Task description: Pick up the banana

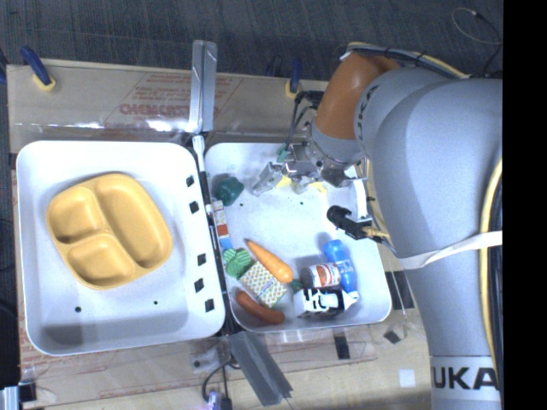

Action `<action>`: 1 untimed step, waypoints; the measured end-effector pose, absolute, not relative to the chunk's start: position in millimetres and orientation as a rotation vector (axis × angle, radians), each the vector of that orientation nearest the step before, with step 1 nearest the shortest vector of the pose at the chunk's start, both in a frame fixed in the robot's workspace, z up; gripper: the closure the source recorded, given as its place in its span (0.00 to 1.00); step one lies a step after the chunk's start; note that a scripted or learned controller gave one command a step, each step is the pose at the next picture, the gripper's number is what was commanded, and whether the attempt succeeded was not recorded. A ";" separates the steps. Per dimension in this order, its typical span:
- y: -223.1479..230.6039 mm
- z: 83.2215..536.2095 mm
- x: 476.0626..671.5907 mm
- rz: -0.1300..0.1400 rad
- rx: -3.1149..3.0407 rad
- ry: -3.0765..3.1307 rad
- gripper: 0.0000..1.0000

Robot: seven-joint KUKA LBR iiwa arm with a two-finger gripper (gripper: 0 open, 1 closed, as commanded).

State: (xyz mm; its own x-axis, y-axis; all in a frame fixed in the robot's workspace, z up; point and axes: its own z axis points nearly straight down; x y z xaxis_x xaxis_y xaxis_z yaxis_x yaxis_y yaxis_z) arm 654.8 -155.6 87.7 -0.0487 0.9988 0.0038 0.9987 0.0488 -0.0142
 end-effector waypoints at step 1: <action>-155.4 87.9 655.0 0.011 -2.158 -2.266 0.00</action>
State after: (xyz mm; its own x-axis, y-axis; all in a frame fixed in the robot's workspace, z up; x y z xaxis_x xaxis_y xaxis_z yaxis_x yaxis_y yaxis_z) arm 655.0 -155.4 87.9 -0.0490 0.9988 0.0040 0.9987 0.0491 -0.0137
